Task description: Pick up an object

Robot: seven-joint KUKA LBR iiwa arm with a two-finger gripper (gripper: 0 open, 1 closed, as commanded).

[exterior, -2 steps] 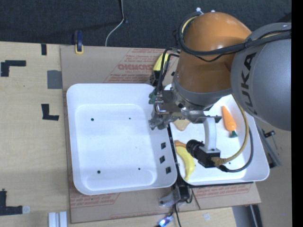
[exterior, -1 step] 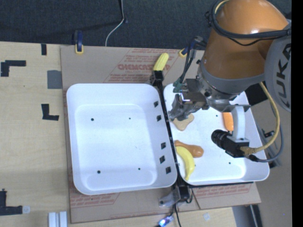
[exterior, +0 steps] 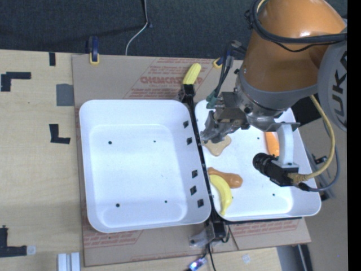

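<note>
The arm is in the descent-and-grasp step: the gripper (exterior: 216, 133) hangs low in the right bin (exterior: 293, 208), its tip directly over a tan, flat, lobed piece (exterior: 220, 147) that lies close to the divider between the two bins. Whether that piece is actually caught cannot be told, since the dark finger assembly covers its upper edge and hides how the tips stand. Judging from this, the next move calls for a firm close on the thin piece and a straight lift, and a flat shape hugging the smooth plastic floor may well slip.

Nearer the front rim than the tan piece lie a yellow banana (exterior: 223, 192), curved and glossy, and an orange-brown rounded object (exterior: 230, 179) touching it. An orange, carrot-like stick (exterior: 272, 144) sits on the tan piece's far side from the divider, partly behind the arm's fittings.
</note>
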